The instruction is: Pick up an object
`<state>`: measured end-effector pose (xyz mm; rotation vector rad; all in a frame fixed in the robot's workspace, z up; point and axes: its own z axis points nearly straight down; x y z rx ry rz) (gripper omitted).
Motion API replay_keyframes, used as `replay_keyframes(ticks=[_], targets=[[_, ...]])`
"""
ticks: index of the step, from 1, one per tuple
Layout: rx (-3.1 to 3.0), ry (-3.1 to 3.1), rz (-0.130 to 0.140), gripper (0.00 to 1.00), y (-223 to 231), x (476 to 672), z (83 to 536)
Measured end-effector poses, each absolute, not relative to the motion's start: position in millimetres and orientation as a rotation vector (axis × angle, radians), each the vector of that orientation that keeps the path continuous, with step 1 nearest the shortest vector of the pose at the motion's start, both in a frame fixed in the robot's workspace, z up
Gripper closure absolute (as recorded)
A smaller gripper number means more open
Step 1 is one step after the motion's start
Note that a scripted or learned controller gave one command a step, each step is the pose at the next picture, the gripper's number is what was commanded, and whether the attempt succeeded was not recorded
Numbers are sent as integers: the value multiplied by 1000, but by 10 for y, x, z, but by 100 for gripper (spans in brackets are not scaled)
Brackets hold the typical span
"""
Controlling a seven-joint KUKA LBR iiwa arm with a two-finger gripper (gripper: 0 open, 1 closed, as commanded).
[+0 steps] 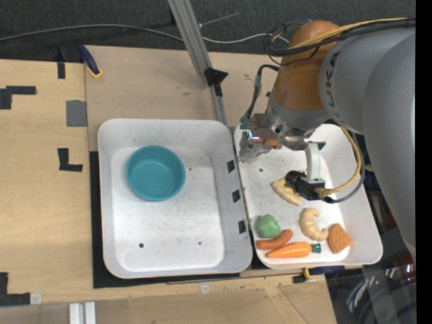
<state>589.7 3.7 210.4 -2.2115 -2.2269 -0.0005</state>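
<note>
Gripper (251,144) (metallic, angular) above smooth white right bin (356,209)

A pale wooden bench (40,201) fills most of the view, lit evenly from above. Short strips of black tape (66,160) and a grey patch (76,113) mark its left side, and a blue and yellow clamp (90,61) sits at its far edge. Beyond lies a dark floor (81,5), perhaps carpet, crossed by a thin cable (101,26). A grey metal pole (191,36) slants across it.
</note>
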Motion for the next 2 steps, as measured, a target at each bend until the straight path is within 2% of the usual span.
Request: replay_keyframes(ticks=[1, 2], targets=[[-2212, -2226, 3, 100, 525, 5701, 2087], [-2213, -2225, 4, 100, 862, 5414, 2130]])
